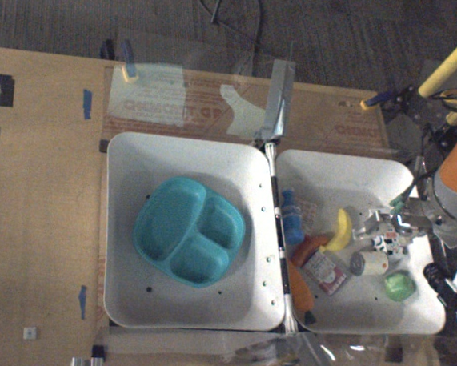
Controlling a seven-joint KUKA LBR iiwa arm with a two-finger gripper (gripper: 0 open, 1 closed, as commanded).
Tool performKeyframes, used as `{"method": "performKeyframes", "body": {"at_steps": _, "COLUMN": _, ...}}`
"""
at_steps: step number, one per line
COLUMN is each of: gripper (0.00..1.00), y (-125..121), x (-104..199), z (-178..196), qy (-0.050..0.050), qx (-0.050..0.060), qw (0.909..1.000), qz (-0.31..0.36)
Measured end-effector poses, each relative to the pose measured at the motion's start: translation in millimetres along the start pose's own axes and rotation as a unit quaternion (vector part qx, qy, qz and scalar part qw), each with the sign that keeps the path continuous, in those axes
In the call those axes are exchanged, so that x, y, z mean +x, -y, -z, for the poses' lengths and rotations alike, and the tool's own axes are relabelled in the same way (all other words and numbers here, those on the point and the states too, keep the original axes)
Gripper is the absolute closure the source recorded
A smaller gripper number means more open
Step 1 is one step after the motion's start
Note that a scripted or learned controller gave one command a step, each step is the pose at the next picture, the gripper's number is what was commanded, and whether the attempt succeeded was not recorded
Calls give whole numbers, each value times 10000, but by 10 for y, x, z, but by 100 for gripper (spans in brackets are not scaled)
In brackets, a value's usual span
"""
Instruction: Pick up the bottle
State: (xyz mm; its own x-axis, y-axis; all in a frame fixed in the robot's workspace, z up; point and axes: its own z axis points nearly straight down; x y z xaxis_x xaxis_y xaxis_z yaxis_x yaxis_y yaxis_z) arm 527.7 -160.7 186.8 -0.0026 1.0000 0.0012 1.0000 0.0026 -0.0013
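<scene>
The left bin [121,208] holds a teal divided plate [189,231]; beside it, in the right bin [350,170], the blue bottle [292,219] lies against the shared wall, a banana [340,231] just beyond; my jaws [386,230] hover past the banana, grip unclear.

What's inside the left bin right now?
The left bin holds a teal divided plate, lying flat with its compartments bare. Whatever lies beneath the plate is covered. The blue bottle lies in the right bin.
</scene>
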Motion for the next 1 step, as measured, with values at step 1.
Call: {"method": "performKeyframes", "body": {"at_steps": 1, "gripper": 0, "y": 169, "x": 58, "z": -307, "qy": -1, "qx": 5, "qw": 9995, "qz": -307}}
